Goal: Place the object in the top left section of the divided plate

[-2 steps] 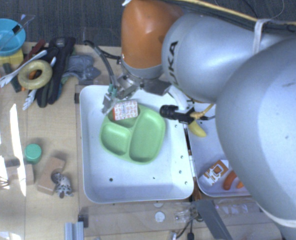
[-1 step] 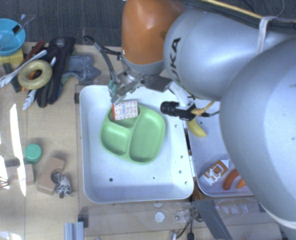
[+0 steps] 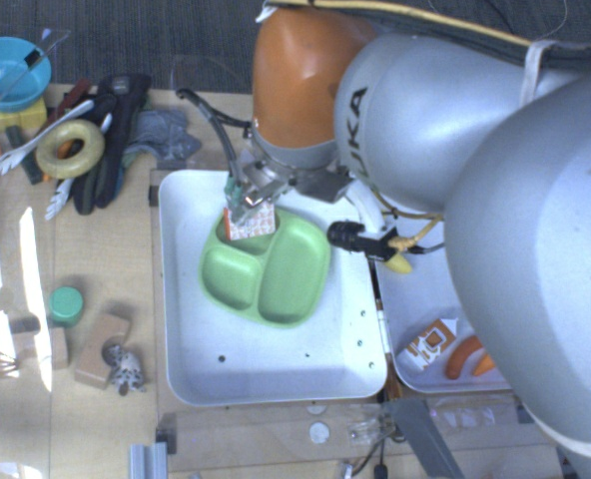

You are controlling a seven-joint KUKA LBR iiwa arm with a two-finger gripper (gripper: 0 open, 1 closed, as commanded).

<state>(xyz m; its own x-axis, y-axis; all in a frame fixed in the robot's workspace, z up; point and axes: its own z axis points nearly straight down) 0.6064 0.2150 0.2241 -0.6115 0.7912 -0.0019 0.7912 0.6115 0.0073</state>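
Camera view: a small carton [image 3: 250, 223] is gripped in the tool [image 3: 246, 200] above the green divided plate [image 3: 276, 272], at its top left section; released tilted, it could be tipped over the divider.

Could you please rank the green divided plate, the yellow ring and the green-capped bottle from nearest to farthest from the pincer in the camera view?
From the pincer:
1. Green divided plate, directly beneath it in the left bin.
2. Yellow ring, up-left on the bench.
3. Green-capped bottle, lower left, clearly farthest.
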